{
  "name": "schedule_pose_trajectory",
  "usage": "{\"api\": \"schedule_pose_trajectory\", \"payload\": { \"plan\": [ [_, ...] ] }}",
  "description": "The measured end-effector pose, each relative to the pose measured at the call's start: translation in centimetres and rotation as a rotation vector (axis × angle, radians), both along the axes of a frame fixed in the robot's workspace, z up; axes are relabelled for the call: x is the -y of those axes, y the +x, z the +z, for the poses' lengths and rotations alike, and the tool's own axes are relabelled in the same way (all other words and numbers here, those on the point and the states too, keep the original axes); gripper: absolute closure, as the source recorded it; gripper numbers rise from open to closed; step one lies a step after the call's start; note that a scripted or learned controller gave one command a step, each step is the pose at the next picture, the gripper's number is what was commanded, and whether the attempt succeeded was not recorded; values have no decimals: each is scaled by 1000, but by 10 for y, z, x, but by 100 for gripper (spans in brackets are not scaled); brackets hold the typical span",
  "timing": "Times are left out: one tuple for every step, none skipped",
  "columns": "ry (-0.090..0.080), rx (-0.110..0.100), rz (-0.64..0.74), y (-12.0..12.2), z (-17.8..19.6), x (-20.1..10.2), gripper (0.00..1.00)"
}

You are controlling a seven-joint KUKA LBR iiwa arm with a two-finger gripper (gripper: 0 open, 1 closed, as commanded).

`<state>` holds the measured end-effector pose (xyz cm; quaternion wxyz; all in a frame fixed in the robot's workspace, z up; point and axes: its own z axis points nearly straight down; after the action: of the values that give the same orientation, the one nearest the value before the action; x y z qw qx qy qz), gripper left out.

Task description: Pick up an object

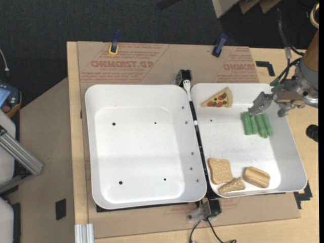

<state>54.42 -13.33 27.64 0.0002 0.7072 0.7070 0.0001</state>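
Altogether five food items: pizza slice (218, 98), green beans (257, 125), two toasts, roll; end effector (270, 106) spread wide.

My tool (270, 105) was grey metal with two pale fingers. Just above it sat a silvery grey wrist (310, 85) under an orange band, with dark and green cables beside it.

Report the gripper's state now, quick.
Gripper: open, holding nothing, fingers spread just above the green vegetable bundle in the right bin.
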Motion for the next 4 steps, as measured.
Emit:
{"api": "schedule_pose_trajectory", "payload": {
  "plan": [
    [5, -17, 0, -49, -122, -29, 0],
    [7, -1, 15, -66, -91, -163, 0],
    [0, 1, 0, -64, -82, -154, 100],
    [2, 7, 6, -51, -12, -206, 100]
  ]
}}
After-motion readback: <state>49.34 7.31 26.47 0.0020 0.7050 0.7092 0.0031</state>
